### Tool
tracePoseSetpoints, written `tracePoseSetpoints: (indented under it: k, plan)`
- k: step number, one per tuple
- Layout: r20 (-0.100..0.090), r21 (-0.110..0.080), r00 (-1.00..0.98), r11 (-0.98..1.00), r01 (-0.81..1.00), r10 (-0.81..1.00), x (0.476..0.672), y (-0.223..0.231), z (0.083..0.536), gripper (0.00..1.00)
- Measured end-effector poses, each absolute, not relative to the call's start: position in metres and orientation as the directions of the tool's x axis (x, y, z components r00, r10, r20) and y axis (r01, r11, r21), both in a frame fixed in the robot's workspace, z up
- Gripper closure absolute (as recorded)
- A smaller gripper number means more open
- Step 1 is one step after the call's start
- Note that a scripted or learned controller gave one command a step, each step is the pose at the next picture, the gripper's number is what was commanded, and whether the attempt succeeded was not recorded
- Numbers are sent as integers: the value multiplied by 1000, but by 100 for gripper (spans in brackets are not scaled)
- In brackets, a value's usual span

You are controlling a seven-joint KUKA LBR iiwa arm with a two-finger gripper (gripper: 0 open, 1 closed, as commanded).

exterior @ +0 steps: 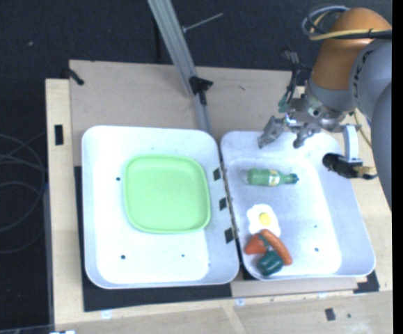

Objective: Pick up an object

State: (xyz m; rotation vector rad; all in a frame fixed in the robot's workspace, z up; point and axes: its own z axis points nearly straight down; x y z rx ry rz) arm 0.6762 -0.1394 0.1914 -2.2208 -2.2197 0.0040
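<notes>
Arm poised over right bin, nothing grabbed yet.

We see the left bin [104, 207] holding a green plate [166, 193], and the right bin [340, 221] with the candidates: a green bottle [272, 178] lying on its side mid-bin, below it a fried egg toy [263, 220], then a red-orange sausage [273, 245] touching a small dark green piece [271, 262] at the near corner. The gripper [285, 137] hangs above the bin's far edge, fingers spread apart, empty. We judge this the approach step; next it needs to descend onto the bottle, the nearest item, straddling its narrow width.
</notes>
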Motion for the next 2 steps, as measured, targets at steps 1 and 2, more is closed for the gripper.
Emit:
tracePoseSetpoints:
  k: [1,2]
  plan:
    - [0,-4,0,0,1000,1000,684,-138,134,0]
    - [-1,2,0,0,1000,1000,685,-139,148,100]
